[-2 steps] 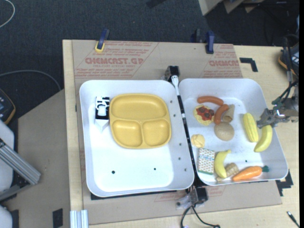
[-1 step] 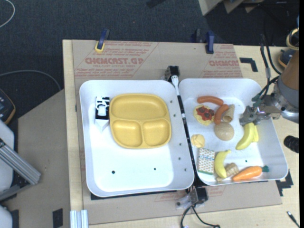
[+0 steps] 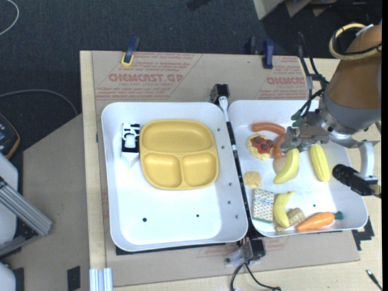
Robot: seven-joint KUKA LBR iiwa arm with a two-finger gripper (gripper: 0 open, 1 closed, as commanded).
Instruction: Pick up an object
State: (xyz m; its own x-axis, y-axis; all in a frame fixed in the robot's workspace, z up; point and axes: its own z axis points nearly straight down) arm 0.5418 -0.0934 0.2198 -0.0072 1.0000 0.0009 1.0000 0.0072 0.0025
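The gripper [image 3: 291,139] hung low over the right bin [image 3: 354,220], at its upper middle, with toy food crowded close on every side. Whether it was open or closed, or held anything, could not be told from the slanted view. A red sausage [image 3: 267,127] lay just to its left near the bin's far wall, and a small pizza slice [image 3: 260,146] sat below that. A yellow banana [image 3: 288,166] lay directly under the gripper, touching or nearly touching it, and a corn cob [image 3: 319,162] stood just to the right of the banana, below the arm's wrist.

Further toward the near side, a pale dumpling-like piece [image 3: 252,179] rested by the bin's left wall, above a patterned waffle-like square [image 3: 263,204]. A second banana [image 3: 281,206] lay beside that square, touching a small tan piece [image 3: 296,216], and an orange carrot [image 3: 316,221] lay along the near wall.

The left bin [image 3: 170,223] held a yellow divided tray [image 3: 179,153], which filled its upper half, and a small black-and-white item [image 3: 130,137] wedged just left of the tray. Both bins sat side by side on the desk [image 3: 97,162], on a brown printed board.
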